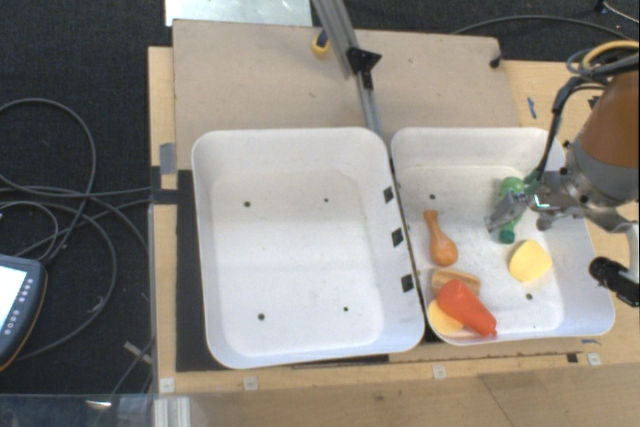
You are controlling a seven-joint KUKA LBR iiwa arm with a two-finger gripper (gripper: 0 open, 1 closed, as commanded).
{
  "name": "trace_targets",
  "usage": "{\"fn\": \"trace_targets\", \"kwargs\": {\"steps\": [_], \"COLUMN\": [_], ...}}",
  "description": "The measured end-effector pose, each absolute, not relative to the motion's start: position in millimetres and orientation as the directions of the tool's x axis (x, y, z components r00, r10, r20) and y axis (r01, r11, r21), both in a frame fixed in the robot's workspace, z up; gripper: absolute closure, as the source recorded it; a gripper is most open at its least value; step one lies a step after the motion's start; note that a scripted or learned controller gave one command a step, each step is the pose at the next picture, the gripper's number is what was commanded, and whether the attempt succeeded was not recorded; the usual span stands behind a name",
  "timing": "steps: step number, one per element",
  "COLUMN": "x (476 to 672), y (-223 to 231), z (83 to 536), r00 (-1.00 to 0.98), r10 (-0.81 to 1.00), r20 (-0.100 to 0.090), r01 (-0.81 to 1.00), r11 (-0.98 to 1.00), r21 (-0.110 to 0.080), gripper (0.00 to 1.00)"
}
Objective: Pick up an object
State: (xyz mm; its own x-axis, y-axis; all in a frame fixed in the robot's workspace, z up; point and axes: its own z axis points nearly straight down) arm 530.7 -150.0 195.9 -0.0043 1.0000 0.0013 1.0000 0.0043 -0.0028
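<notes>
Two shallow white bins sit side by side on the surface – the left bin point(290, 245) and the right bin point(470, 165), their inner rims touching along the middle. The arm point(612, 140), grey with an orange band, reaches in over the right bin's far right corner. Its hand point(505, 213) hangs low over the right half of that bin, just beside a small green object point(511, 186) that lies close against it; a second green bit point(507, 236) shows just under the hand. Whether the hand is released or clenched cannot be told, and nothing can be made out gripped in it.

Several other things lie in the right bin. An orange drumstick-shaped piece point(439, 238) rests near the bin's left rim, about midway along it. A yellow block point(529, 261) sits toward the near right corner, apart from the hand. Near the near left corner a red piece point(466, 306) lies across a pale yellow one point(441, 318), with a tan slice point(456, 277) touching its far end – all three bunched together
</notes>
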Motion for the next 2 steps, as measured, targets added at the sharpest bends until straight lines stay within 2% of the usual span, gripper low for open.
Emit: {"fn": "trace_targets", "kwargs": {"steps": [1, 2], "x": [531.6, 524.2], "y": [-150.2, -147.8], "z": [197.9, 152.7], "r00": [-0.003, -0.001], "r10": [1.000, 1.000], "r20": [0.000, 0.001], "r01": [1.000, 1.000], "r11": [0.003, 0.001], "r21": [0.002, -0.003], "gripper": [0.00, 0.00]}}
